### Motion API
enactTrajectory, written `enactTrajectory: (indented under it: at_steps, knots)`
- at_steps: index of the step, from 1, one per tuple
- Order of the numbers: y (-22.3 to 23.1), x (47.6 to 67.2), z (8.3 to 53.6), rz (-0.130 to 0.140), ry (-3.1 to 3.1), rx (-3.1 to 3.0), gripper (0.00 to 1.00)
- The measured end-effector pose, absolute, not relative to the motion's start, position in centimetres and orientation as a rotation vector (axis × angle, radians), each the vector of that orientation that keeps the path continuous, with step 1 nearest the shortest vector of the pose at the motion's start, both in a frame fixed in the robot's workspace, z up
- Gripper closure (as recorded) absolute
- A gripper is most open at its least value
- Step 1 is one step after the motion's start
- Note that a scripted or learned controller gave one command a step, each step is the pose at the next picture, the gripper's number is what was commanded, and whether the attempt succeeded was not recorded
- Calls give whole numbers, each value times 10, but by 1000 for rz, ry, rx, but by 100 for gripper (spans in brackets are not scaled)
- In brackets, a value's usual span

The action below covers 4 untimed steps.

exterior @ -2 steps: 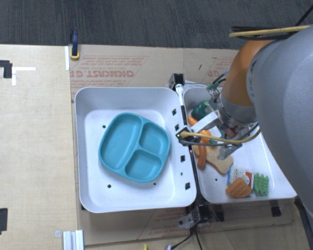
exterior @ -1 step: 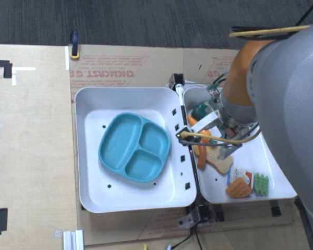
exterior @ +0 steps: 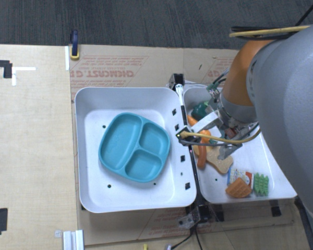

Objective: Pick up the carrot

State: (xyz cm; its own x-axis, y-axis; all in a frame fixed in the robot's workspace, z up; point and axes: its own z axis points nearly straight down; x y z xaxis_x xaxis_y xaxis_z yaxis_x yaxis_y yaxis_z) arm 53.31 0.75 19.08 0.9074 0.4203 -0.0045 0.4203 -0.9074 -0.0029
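The claw (exterior: 217, 139) hung low over the right bin (exterior: 281, 186) — I could not tell what, if anything, it had hold of — and the carrot (exterior: 201, 152) lay just under it beside the bread (exterior: 220, 163), so it might have slipped away or the bread got grabbed instead.

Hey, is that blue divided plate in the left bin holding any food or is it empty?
Empty. The blue divided plate lies flat in the left bin, and all three compartments show bare blue.
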Motion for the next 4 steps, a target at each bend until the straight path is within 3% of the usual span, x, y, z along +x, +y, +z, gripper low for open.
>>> enactTrajectory:
  at_steps: [1, 2, 3, 4]
  knots:
    - [7, 533, 191, 8, -676, -3066, 0]
    - [-32, 525, 191, 5, -330, -3123, 0]
    - [-11, 540, 190, 8, -330, -3124, 0]
    - [-11, 540, 190, 8, -330, -3124, 0]
